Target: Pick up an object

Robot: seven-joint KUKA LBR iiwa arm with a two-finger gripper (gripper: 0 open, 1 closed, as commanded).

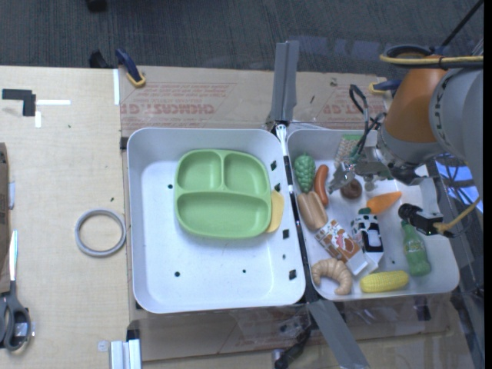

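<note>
Gripper (347,177) hangs over the right bin (450,281); jaw state cannot be told. Red sausage (320,183) lies just left, long axis running toward and away from the camera.

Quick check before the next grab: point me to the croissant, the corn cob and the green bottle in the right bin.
croissant (334,274), camera view, on the middle of its curved body.
corn cob (383,281), camera view, on the middle of the yellow cob.
green bottle (416,254), camera view, on its body below the neck.
</note>
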